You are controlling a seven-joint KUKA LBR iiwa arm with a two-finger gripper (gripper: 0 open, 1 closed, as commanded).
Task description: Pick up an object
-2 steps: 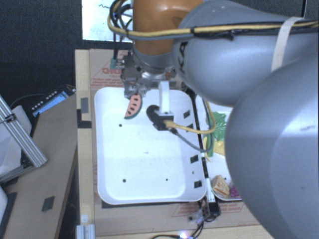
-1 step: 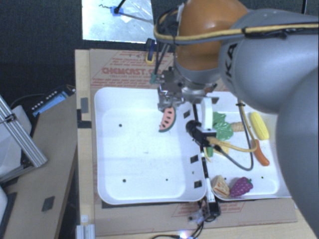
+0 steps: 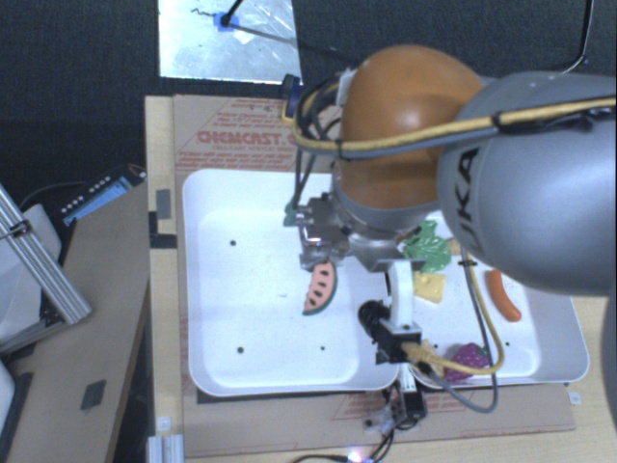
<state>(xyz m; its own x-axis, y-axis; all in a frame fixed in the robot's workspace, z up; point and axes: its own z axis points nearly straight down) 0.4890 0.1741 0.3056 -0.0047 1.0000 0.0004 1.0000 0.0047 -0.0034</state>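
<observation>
A grey arm (image 3: 540, 181) with a glossy orange band (image 3: 405, 123) leans in over two shallow white bins on a table, its gripper (image 3: 313, 242) lowered above the left bin (image 3: 207, 287) and just over a toy watermelon slice (image 3: 320, 287). The slice is the only object in that bin and the likeliest target of the pick. The slice lies near the bin's right side, red face up and green rind curving along its lower edge. Whether the gripper touches it, or stands open or closed, cannot be told because the wrist housing blocks the view. The other toys crowd the right bin (image 3: 569, 355): a ruffled green leaf (image 3: 429, 247), a pale yellow wedge (image 3: 431, 287), a smooth orange sausage shape (image 3: 503, 295) and a knobbly purple grape bunch (image 3: 469, 357). Their clean, even colours suggest moulded plastic. The bins appear to be smooth, rigid trays with rounded corners and a few dark dots on their floors. They rest on a printed cardboard sheet (image 3: 241, 133), which seems meant to keep them level and in place. Yellow and black cables (image 3: 386, 143) loop around the band and trail down past the wrist.
</observation>
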